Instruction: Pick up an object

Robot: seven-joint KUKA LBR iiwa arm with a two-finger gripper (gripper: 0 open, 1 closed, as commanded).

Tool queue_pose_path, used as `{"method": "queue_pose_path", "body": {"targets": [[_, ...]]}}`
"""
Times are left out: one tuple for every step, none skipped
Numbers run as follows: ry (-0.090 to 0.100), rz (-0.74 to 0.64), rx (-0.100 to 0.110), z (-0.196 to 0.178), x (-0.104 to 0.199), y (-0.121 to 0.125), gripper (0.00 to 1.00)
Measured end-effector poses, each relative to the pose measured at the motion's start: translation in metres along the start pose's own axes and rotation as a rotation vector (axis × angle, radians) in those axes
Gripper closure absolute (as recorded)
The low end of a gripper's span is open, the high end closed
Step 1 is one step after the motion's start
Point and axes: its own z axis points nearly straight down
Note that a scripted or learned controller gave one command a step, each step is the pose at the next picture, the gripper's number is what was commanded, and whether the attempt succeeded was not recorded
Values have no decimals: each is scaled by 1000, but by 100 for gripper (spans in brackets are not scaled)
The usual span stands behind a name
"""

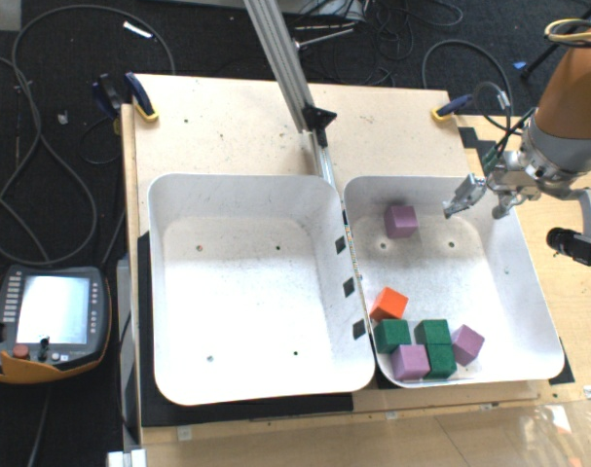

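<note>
We are at the start: our gripper (480,198) hangs open over the far right of the right bin (529,290), holding nothing. The purple block (401,220) sits just left of it. Next we should move left, go down, and close on it.

A robot arm (566,105) with a rounded orange band above a pale grey wrist. At its nine o'clock side sits a metallic gripper (480,200) with thin silver fingers; dark cables loop above it.
</note>
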Motion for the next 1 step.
{"method": "queue_pose_path", "body": {"targets": [[1, 4, -2, -39, 26, -82, 0]]}}
